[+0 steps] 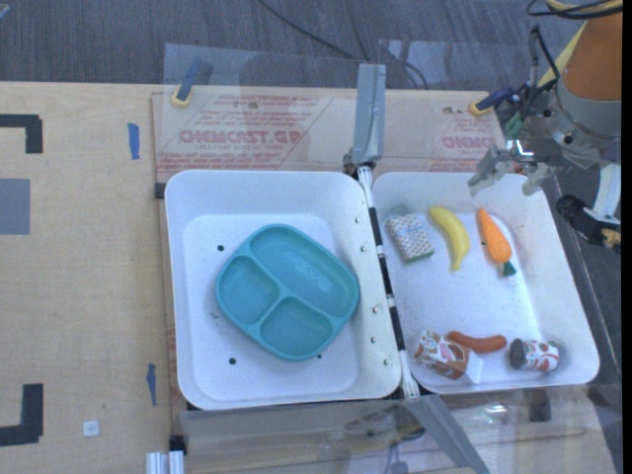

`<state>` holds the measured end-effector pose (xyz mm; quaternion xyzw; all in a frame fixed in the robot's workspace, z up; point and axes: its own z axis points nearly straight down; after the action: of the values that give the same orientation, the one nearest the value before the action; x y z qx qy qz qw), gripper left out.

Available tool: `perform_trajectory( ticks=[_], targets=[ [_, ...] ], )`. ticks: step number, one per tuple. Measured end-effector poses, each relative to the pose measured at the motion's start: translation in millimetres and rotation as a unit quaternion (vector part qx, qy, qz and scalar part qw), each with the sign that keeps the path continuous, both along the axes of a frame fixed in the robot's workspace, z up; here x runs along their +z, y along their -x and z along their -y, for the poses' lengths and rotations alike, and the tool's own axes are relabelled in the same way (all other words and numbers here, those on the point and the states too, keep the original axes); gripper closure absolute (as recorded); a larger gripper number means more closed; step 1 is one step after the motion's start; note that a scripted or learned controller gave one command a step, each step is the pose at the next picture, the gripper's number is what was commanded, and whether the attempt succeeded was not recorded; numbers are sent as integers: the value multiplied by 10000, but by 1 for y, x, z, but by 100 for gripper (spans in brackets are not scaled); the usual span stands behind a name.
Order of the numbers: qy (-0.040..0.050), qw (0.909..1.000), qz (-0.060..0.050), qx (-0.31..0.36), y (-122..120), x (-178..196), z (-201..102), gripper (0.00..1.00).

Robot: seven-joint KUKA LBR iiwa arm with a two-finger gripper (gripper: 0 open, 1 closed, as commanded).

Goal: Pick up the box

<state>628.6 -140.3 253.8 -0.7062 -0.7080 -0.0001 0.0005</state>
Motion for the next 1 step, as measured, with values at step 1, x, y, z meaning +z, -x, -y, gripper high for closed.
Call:
perform_trajectory(
  ticks=[1],
  targets=[
    [3,10000,-9,-12,-38,-121,-38,0]
  ],
)
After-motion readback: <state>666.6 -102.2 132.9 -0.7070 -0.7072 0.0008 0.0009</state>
